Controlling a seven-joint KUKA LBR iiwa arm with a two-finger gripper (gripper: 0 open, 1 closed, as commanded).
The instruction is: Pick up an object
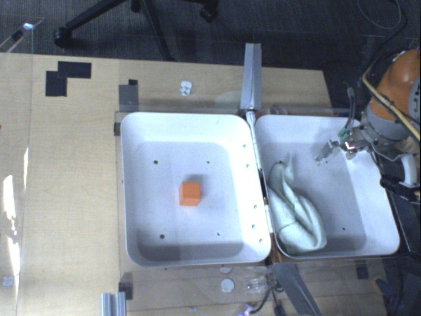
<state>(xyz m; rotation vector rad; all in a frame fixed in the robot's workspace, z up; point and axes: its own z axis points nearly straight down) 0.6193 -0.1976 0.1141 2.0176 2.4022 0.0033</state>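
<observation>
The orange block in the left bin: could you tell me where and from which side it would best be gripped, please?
Probably from straight above, closing the fingers on two opposite side faces of the orange block. It looks like a small cube lying flat on the left bin floor, well away from the walls, so its sides are free. The gripper hangs over the right bin.
</observation>
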